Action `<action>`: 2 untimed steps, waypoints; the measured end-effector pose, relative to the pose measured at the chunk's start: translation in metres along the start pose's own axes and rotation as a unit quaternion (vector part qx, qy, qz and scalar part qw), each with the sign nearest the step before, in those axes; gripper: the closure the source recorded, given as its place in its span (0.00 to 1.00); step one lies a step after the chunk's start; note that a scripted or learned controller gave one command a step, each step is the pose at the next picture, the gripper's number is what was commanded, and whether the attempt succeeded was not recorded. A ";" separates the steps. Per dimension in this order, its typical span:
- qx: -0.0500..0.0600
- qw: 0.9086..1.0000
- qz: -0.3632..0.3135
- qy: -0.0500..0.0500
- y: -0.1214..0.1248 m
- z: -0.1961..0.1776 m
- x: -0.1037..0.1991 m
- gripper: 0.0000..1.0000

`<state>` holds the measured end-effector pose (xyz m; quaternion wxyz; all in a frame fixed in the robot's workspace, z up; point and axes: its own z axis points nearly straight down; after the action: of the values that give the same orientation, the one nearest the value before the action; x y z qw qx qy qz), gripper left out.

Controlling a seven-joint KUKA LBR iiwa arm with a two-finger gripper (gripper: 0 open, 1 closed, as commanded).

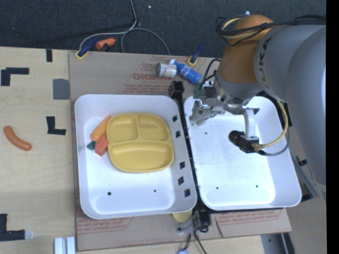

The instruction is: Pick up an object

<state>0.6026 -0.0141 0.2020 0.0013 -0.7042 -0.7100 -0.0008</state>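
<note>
A: Where was the gripper (pixel 197 114) at that moment?

B: Low over the right bin (pixel 238 194), near its upper left corner, just beside the divide between the two bins. The arm (pixel 275 52) came in from the right with its orange band above the wrist.

A: Was it pinching anything?

B: Could not tell. The metal parts at the tip were small and seen from above, so whether it was spread or pressed together stayed unclear. Nothing showed between its tips.

A: And the things it could pick up?

B: All in the left bin (pixel 90 194). A yellow plate (pixel 140 142) with three compartments lay in the middle. An orange carrot-like piece (pixel 99 128) lay against the plate's left edge, with a small red piece (pixel 100 148) just below it, touching the plate too.

A: Anything under the gripper itself?

B: Only bare white floor of the right bin, as far as the view showed.

A: Outside the bins?

B: A sausage-shaped toy (pixel 17 138) on the bench well to the left, and a small bottle (pixel 168 69) beside a blue item (pixel 188 73) behind the bins.

A: So how far along was the pick?

B: Judged not begun in any useful sense. Nothing lifted, nothing gripped that could be seen. Reaching across to the left bin, closing on an item and raising it all remained
</note>
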 end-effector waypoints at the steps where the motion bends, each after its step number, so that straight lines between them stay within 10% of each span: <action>1: 0.002 1.000 -0.001 0.000 -0.025 0.019 0.086 1.00; 2: 0.000 1.000 0.007 -0.003 -0.018 0.014 0.007 1.00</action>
<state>0.5841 -0.0070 0.1876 -0.0006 -0.7091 -0.7051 0.0014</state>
